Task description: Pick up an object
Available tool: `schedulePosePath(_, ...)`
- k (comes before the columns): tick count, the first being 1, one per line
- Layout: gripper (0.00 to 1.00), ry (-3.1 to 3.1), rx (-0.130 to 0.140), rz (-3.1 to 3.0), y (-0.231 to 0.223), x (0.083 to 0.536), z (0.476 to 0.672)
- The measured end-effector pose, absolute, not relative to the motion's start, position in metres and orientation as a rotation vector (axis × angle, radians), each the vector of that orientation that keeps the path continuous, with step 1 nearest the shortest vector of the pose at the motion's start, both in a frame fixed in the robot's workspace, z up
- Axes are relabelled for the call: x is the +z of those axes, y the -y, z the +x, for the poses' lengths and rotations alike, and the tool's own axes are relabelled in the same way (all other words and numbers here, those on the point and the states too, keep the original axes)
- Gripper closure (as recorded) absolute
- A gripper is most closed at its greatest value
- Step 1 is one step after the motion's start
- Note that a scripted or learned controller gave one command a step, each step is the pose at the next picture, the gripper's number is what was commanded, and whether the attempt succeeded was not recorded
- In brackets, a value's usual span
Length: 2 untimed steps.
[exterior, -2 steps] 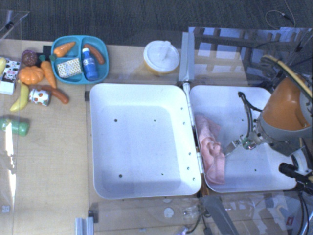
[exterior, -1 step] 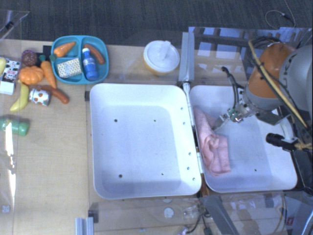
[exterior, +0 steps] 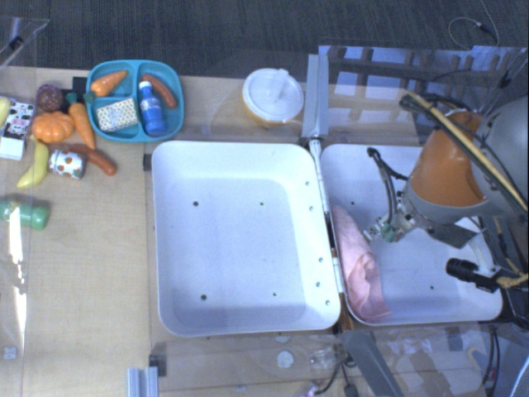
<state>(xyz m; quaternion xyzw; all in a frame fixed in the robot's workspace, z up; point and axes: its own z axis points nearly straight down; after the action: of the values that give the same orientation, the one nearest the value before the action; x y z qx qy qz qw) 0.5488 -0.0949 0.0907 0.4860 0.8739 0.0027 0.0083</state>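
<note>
A pink cloth (exterior: 360,261) lies crumpled along the left wall of the right bin (exterior: 430,308). My gripper (exterior: 388,230) hangs over the middle of that bin, just right of the cloth's upper end. The grey arm with its orange band (exterior: 446,168) reaches in from the right and hides much of the bin's upper half. The fingertips are small and blurred against the bin floor.
The left bin (exterior: 240,238) sits beside the right one, a raised rim between them. On the bench at the far left stand a blue divided plate (exterior: 135,100) with toy food, a toy pumpkin (exterior: 52,127), a banana (exterior: 35,168) and a white lidded cup (exterior: 274,96).
</note>
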Motion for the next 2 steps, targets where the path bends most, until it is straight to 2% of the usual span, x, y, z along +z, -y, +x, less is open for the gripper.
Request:
schedulePosePath(1,0.00,-2.466,0.012,1.928,0.106,0.090,0.572)
schedulePosePath(2,0.00,-2.495,0.003,1.904,0.131,0.123,0.526)
